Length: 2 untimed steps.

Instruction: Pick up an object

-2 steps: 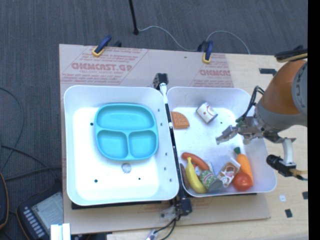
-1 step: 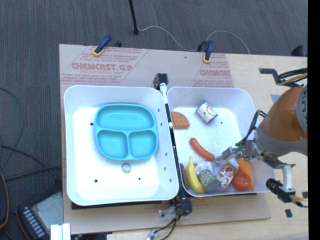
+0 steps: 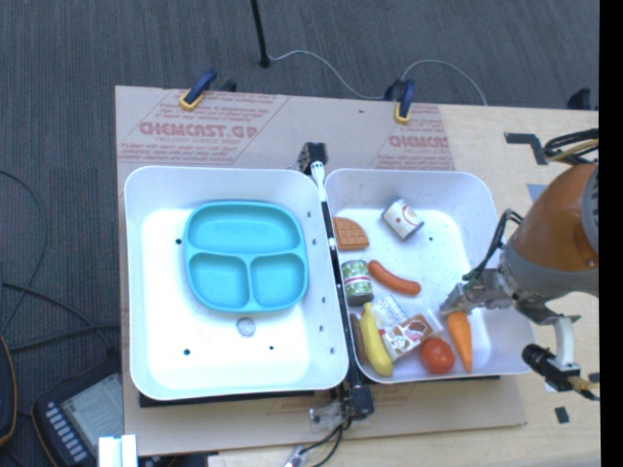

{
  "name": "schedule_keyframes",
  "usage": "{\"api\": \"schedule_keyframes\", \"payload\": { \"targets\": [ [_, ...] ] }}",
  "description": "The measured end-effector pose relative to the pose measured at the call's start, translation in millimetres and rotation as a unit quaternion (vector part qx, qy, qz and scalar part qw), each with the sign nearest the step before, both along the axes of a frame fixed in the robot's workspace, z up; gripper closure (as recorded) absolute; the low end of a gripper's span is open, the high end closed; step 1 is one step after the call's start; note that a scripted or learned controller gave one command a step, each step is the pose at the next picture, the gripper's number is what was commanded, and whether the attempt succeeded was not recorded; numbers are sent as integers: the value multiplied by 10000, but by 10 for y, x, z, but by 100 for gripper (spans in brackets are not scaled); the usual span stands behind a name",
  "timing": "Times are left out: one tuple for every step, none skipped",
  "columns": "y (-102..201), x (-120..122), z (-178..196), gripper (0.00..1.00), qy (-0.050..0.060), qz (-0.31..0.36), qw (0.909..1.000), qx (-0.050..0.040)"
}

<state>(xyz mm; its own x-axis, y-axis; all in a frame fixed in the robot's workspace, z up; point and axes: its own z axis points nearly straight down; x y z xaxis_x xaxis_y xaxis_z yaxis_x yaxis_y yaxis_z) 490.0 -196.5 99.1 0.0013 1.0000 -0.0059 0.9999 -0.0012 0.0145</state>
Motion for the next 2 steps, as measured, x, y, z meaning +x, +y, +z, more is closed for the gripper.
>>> {"api": "schedule_keyframes", "payload": {
  "targets": [
    [581,351,1183,100,64,13,10000,25],
    [1257,507,1922,100,67,15,10000,28]
  ]
}}
